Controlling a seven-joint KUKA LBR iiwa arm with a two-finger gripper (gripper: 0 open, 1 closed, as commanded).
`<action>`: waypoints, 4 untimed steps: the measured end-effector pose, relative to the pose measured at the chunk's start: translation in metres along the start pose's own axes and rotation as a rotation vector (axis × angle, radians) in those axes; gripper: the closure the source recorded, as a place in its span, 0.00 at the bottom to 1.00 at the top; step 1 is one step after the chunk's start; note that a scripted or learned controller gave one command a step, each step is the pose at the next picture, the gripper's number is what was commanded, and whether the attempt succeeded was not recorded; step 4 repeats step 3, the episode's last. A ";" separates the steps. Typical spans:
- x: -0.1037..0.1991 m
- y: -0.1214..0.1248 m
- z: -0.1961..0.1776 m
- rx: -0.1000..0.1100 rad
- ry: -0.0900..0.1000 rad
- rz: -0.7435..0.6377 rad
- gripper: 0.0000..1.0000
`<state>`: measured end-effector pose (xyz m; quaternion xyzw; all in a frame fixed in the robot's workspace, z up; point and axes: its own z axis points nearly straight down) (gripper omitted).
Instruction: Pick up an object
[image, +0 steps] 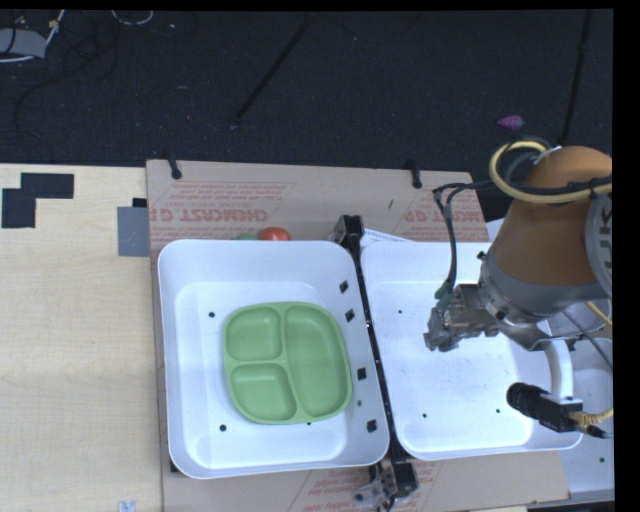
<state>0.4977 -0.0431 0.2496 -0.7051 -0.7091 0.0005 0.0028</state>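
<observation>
I see my arm reaching in from the right and hanging over the right bin, probably to search there. The left bin holds a green divided plate flat in its middle, the nearest thing to pick. A small red-orange object lies behind that bin, on cardboard with mirrored print I cannot read. Whether the gripper is wide or narrow, I cannot tell.

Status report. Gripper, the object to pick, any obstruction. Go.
Gripper low over right bin, nothing seen between its fingers. Green divided plate flat in left bin, untouched. Bin divider stands between gripper and plate.
</observation>
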 end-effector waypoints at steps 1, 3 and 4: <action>0.061 0.007 0.006 0.000 -0.001 0.000 1.00; 0.152 0.005 0.022 0.003 -0.003 0.003 1.00; 0.152 0.005 0.022 0.003 -0.003 0.003 1.00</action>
